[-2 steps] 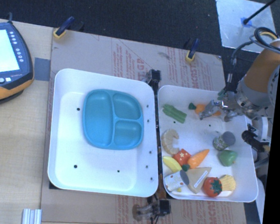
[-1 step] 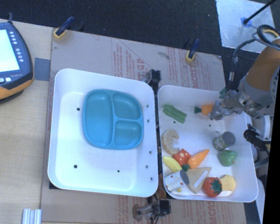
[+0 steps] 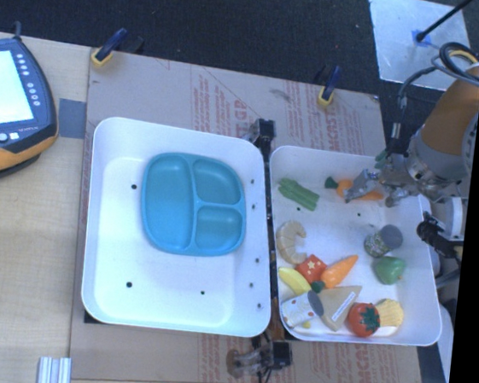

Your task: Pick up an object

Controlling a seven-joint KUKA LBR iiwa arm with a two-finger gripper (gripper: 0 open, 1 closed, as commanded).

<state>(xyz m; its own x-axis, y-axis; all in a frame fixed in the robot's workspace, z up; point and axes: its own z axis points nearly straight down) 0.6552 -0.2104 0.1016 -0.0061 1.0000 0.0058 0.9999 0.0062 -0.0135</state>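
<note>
Orange, small and partly hidden, the carrot piece lies in the right bin at its far wall, just beside the gripper. Whether the tool grasps it cannot be told. A green pod lies nearby.

Blue divided plate in left bin; teach pendant far left on bench.

The gripper partly hides an orange item beneath it. Finger state indiscernible. The arm behind it is cut off at the right edge.
</note>
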